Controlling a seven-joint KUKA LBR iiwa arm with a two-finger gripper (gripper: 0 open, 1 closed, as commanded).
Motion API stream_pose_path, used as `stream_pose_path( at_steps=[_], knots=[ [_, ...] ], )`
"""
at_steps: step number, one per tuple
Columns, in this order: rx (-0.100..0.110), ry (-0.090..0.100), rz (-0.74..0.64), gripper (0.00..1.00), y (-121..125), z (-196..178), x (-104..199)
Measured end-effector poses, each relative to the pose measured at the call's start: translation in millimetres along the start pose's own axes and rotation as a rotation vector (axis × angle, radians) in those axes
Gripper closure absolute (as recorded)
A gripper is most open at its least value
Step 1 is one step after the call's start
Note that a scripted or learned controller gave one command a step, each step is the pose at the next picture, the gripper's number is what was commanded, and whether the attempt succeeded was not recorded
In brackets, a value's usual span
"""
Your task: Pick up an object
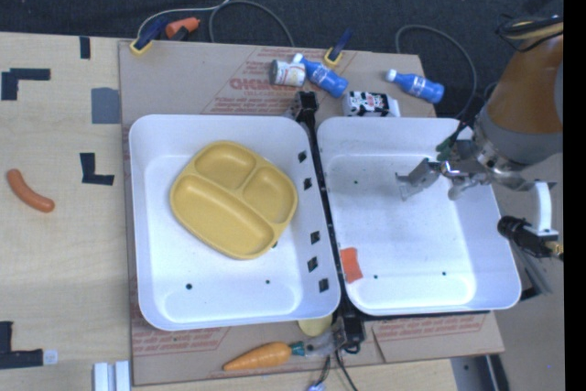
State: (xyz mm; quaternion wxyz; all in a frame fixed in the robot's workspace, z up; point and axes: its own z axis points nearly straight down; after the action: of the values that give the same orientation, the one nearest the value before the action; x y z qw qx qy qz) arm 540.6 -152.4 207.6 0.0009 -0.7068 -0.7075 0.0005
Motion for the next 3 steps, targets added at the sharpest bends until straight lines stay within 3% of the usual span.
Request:
stream_pose_path(
  at_steps=[1, 2, 3],
  knots=[
    [-0.006, -0.004, -0.004, 0.0, 26.3, 127.9, 51.2],
    [-0.014, 0.002, -0.009, 0.0, 71.4, 16.1, 122.1],
    [-0.001, -0.004, 0.006, 0.0, 82.1, 25.2, 41.0]
  ],
)
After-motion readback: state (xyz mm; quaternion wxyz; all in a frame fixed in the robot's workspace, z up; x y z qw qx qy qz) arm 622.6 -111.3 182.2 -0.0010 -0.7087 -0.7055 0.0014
